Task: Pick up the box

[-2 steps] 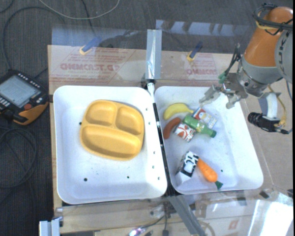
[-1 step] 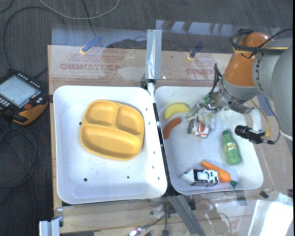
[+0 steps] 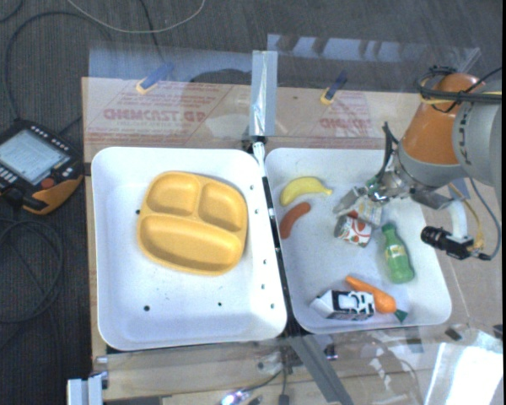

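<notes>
A small red and white box (image 3: pixel 357 229) lies tilted in the middle of the right bin (image 3: pixel 308 310). My gripper (image 3: pixel 365 199) hangs just above and behind it, at the box's upper edge, and seems to touch it. The metal gripper parts overlap the box's top, so the contact itself is hidden. A second, black and white carton (image 3: pixel 346 304) lies on its side near the bin's front wall, well clear of the gripper.
In the right bin lie a banana (image 3: pixel 304 189), a red sausage (image 3: pixel 293 219), a green bottle (image 3: pixel 396 254) right of the box and a carrot (image 3: pixel 373 293) on the carton. The left bin (image 3: pixel 118 310) holds a yellow divided tray (image 3: pixel 192 220).
</notes>
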Robot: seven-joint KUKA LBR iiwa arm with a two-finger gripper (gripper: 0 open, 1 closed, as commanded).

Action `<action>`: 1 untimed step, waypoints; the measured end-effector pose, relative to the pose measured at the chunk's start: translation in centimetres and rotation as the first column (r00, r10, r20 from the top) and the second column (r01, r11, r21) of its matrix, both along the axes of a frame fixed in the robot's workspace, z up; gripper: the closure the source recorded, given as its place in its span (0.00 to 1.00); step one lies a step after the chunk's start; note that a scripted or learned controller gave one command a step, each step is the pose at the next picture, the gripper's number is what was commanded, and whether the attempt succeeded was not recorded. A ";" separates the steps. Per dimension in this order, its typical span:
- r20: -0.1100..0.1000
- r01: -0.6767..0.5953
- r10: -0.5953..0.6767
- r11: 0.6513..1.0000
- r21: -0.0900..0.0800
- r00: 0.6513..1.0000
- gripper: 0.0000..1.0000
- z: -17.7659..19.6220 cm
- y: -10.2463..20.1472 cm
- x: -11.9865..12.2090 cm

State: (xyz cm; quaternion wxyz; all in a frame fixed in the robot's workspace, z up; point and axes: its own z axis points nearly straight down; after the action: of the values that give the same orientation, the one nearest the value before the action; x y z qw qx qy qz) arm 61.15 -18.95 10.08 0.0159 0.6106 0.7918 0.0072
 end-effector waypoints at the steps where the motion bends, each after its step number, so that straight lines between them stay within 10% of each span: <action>1: -0.002 0.112 -0.112 0.994 0.017 0.994 0.00 0.0 -2.3 0.4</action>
State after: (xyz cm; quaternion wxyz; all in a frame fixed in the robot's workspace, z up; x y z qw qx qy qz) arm 61.52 -21.20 10.10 0.0107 0.6542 0.7561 0.0126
